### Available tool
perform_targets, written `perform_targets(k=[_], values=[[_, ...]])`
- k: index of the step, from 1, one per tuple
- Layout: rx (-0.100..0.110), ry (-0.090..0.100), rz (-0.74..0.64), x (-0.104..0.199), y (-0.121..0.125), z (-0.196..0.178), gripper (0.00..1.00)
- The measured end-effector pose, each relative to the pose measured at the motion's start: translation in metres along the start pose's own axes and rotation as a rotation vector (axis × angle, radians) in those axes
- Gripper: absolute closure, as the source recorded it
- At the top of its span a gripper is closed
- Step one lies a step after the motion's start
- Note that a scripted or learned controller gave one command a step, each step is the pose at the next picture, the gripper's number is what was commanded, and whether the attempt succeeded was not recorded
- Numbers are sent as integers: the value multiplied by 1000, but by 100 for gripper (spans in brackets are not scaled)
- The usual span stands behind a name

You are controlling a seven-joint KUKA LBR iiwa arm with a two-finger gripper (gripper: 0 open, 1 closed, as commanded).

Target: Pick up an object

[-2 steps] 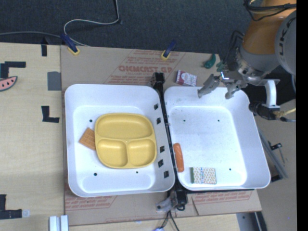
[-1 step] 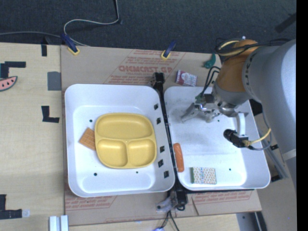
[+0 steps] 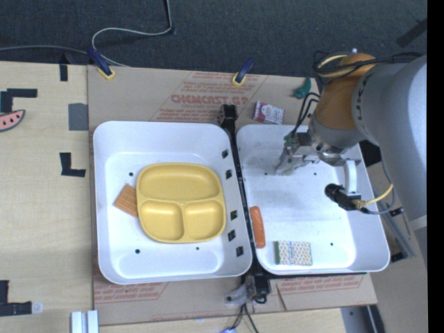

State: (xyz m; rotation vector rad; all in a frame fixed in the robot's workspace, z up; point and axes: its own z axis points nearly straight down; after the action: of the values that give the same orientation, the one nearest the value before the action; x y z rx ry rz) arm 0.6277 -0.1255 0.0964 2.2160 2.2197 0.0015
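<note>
Arm (image 3: 361, 109) bent over rt bin (image 3: 361, 245)

The yellow tray (image 3: 182, 202) covers most of a brown card (image 3: 126, 200); the hand (image 3: 290, 159) looks blurred, perhaps empty.

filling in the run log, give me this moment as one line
gripper: over upper right white bin, nothing seen held | orange carrot-shaped toy: right bin, left wall | patterned square packet: right bin, front | yellow divided plate: left bin

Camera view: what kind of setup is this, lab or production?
Likely a lab test bench: two white bins clamped onto printed cardboard, toy-like items such as a yellow divided plate and an orange carrot, and loose cables behind.
</note>
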Motion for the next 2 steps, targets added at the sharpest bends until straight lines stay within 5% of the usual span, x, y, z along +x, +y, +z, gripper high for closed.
perform_targets(k=[1,2], values=[[1,0,0,0,0,1,0],[2,0,-1,0,0,-9,100]])
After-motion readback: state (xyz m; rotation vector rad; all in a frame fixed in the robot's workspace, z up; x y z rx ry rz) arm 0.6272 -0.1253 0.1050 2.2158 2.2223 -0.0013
